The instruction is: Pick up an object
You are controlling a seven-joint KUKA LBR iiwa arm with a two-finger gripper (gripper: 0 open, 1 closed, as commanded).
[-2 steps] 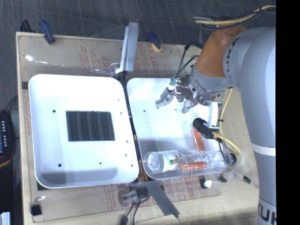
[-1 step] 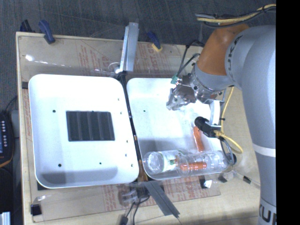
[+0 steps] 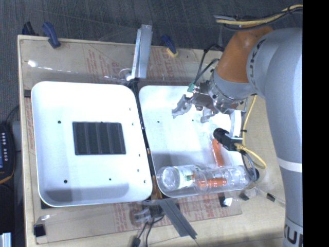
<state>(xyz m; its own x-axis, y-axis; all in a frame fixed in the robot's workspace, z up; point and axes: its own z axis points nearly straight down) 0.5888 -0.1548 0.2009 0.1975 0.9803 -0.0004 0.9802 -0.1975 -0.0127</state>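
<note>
In the camera view, the pincer (image 3: 191, 108) is hanging over the upper part of the right bin (image 3: 159, 117), with its two fingers standing apart and nothing between them. The grey arm (image 3: 272, 60) is reaching in from the right, its orange band just above the wrist.

A clear plastic bottle (image 3: 200, 178) is lying on its side along the near wall of the same bin, its cap end pointing to the left. An orange stick-like object (image 3: 217, 153) is lying just above the bottle, near the right wall; what it is I cannot tell.

The left bin (image 3: 51, 138) is showing a dark ribbed rectangle (image 3: 99, 138) in its middle.

I am judging that the task is only beginning: no object is lifted or even touched, and the pincer is well apart from the bottle. The approach, the closing and the lifting are all remaining.
</note>
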